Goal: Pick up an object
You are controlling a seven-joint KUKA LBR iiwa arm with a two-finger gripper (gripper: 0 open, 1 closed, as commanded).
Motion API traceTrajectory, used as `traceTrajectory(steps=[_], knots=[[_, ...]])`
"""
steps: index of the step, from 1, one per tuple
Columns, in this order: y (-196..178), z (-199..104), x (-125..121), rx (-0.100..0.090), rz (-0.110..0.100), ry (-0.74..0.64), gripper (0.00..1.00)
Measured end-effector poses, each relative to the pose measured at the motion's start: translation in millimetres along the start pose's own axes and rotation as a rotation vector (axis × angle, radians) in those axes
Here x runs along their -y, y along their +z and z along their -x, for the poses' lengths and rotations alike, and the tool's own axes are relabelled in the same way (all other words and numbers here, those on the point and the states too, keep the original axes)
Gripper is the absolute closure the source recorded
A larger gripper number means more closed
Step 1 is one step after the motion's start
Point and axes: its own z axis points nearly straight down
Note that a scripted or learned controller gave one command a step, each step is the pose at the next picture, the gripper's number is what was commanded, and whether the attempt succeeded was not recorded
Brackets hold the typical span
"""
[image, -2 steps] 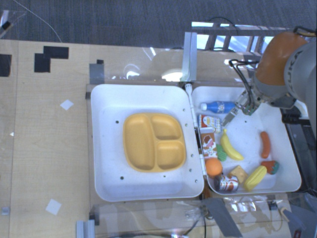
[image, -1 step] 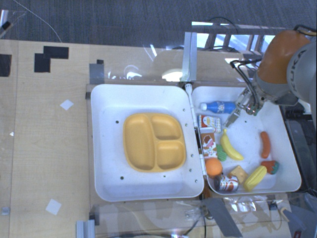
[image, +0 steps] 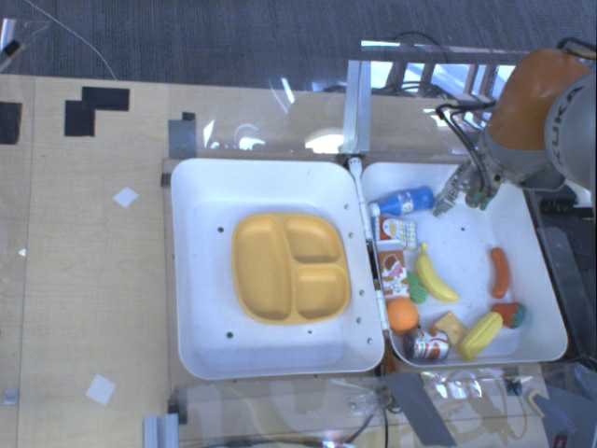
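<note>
While the grey arm with its orange band (image: pixel 527 96) reaches in from the right, its two-finger gripper (image: pixel 464 194) hangs over the upper part of the right-hand shallow white bin (image: pixel 536 250), and nothing shows between its fingers. Whether those fingers are spread or pressed together cannot be told from this slanted overhead view.

The nearest candidate for the pick is the small blue plastic bottle with a white cap (image: pixel 404 200), lying on its side in the bin's upper left area, just beside the gripper and to its left in the picture. The bottle's long axis runs roughly left to right, tilted slightly upward toward the gripper, so its right end points almost at the fingers.

Below it lie a red-and-white printed carton (image: pixel 395 232), a yellow toy banana (image: pixel 433 277), an orange ball (image: pixel 402 315), a dark printed can (image: pixel 428 345), a red toy sausage (image: pixel 501 271) and a yellow toy corn cob (image: pixel 480 333).

The left-hand shallow white bin (image: pixel 201 250) carries a yellow divided plastic plate (image: pixel 290 267), well apart from the arm.

By the look of it, no object is yet picked up; a short move left and down would bring the gripper onto the bottle, closing across its narrow width.
</note>
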Motion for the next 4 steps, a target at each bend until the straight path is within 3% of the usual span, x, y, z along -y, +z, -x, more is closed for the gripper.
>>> traceTrajectory(steps=[1,2,3,4], knots=[[1.8,-2.7,0.4,-0.012,-0.004,-0.001,0.0],[3.0,-13.6,-0.9,-0.011,0.0,-0.264,0.0],[14.5,-48.1,-52.7,-0.01,0.003,-0.493,0.0],[14.3,-28.9,-22.4,-0.008,0.002,-0.394,0.0]])
